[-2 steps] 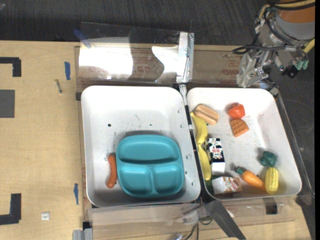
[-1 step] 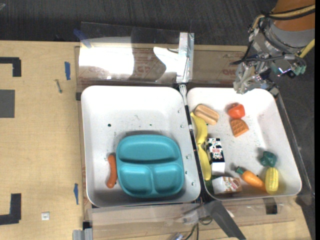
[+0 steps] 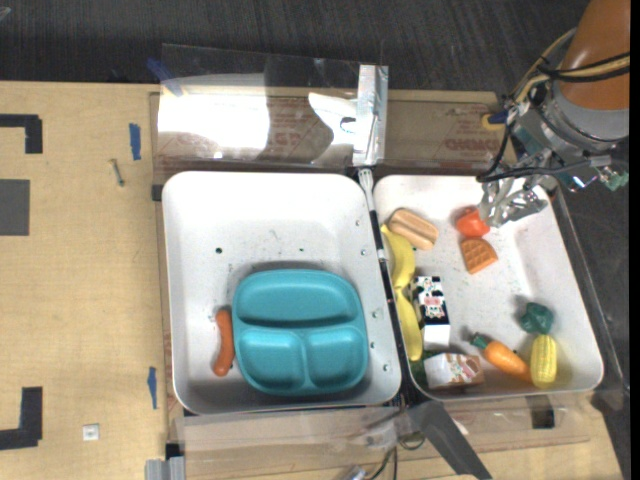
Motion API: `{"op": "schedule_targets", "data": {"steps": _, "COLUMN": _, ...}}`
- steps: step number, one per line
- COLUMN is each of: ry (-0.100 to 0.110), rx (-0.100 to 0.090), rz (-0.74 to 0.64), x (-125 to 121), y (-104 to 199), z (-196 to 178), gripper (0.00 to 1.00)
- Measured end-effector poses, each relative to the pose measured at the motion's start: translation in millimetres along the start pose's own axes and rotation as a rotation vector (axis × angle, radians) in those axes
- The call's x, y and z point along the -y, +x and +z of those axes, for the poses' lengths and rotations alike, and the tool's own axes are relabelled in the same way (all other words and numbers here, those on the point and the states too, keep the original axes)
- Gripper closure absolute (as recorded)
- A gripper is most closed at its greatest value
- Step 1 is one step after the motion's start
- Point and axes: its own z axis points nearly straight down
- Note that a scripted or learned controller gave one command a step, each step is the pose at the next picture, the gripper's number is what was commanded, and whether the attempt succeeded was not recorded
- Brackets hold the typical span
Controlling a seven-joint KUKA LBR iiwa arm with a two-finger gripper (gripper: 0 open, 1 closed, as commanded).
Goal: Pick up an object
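While jaws (image 3: pixel 512 206) hover at the right bin's (image 3: pixel 585 298) 12 o'clock beside orange toy (image 3: pixel 473 223), approach step; openness unclear, next: descend and close.

orange-red toy (image 3: pixel 473 222): small, rounded, lay at far end of right bin (image 3: pixel 580 268), touching or just under gripper (image 3: pixel 512 206) | waffle-like orange piece (image 3: pixel 479 256): just beside it, nearer camera | hot dog bun (image 3: pixel 412 228): far-left corner | banana (image 3: pixel 402 278): along left wall | carrot (image 3: pixel 500 356), corn (image 3: pixel 543 358): near edge
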Motion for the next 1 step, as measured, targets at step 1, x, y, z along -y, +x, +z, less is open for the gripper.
{"op": "schedule_targets", "data": {"steps": 1, "ry": 0.003, "rx": 0.005, "rz": 0.01, "x": 22.0, "y": -46.8, "z": -25.9, "gripper": 1.0}}
